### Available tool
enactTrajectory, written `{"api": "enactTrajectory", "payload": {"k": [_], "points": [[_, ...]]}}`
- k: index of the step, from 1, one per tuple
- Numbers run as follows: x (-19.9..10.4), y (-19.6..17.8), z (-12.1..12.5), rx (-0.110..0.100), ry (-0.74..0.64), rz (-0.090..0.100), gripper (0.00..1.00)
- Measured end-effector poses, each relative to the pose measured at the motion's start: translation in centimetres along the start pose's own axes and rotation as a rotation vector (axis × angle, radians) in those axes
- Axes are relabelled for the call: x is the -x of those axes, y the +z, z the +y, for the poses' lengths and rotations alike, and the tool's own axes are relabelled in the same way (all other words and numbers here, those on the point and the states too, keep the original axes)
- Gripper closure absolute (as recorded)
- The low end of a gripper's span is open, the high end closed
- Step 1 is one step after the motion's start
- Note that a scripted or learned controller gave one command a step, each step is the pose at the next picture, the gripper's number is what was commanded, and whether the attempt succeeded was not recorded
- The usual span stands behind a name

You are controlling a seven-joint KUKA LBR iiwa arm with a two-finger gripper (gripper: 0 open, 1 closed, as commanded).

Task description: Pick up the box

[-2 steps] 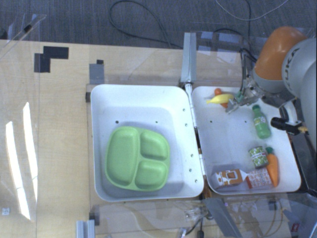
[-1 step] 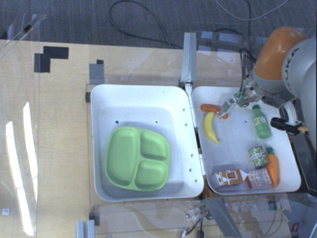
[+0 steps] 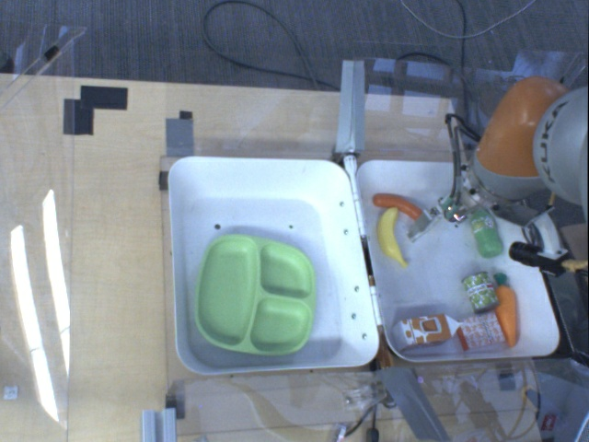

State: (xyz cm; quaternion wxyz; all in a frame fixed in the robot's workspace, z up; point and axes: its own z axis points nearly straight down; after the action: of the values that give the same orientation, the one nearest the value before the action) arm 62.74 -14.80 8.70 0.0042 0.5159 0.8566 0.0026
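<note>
**Operator:** List what you have in the right bin, and where the box is.

**Clerk:** Your right-hand shallow white bin (image 3: 543, 343) holds seven items. The target, a flat orange-and-white printed carton box (image 3: 426, 331), lies on its side along the near wall, left of centre. Just beside it, to its right, is a small red-and-white packet (image 3: 482, 333). An orange plastic carrot with a green top (image 3: 505, 311) lies at the packet's right end, and a small green-labelled can (image 3: 478, 289) stands close to the carrot's left. Farther back you have a green plastic bottle (image 3: 487, 235), a yellow plastic banana (image 3: 392, 237) and a red-orange sausage-shaped toy (image 3: 397, 204), the last two near the left wall.

**Operator:** And the tool?

**Clerk:** Your slim metal two-finger gripper (image 3: 436, 221) sits low over the back half, between the banana and the bottle, well apart from the box. Nothing shows between its tips; how far they are parted I cannot tell.

**Operator:** The other bin?

**Clerk:** The left-hand white bin (image 3: 189, 191) carries one light green three-compartment plastic tray (image 3: 256, 294). Being flat against the near wall, your box will probably need a grasp from above, clear of the packet.
</note>
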Motion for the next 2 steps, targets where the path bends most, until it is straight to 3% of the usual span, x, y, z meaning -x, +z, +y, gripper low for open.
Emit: {"api": "enactTrajectory", "payload": {"k": [1,2], "points": [[4.0,0.0,-1.9,0.0,-0.053,0.003,0.0],[6.5,-0.3,1.1,-0.017,-0.065,0.019,0.0]]}}
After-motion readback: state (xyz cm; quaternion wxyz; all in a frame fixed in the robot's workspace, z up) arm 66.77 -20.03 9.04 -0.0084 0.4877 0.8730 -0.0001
